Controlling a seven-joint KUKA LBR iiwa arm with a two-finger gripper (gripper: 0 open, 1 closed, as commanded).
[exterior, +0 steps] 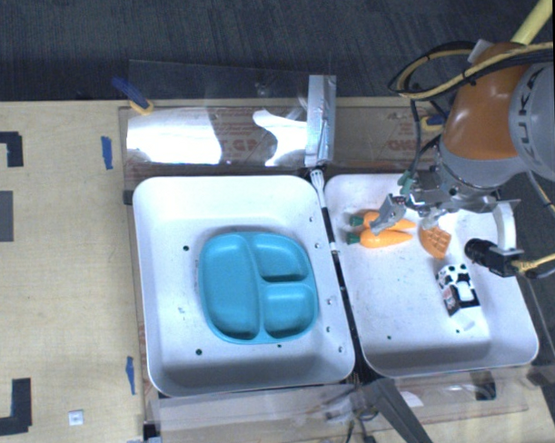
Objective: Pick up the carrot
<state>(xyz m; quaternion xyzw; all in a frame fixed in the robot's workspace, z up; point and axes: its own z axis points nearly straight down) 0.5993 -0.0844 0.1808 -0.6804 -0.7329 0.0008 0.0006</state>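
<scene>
The end effector point(393, 212) hangs over the far left part of the right bin point(418, 347), its fingers apart around the carrot point(384, 237) lying there. A black-and-white toy point(458, 286) lies nearer right. A blue divided plate point(258, 285) sits in the left bin point(161, 265).

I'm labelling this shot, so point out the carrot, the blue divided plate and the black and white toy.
carrot point(387, 237): camera view, middle of its orange body.
blue divided plate point(227, 295): camera view, floor of its large compartment.
black and white toy point(458, 285): camera view, its middle.
</scene>
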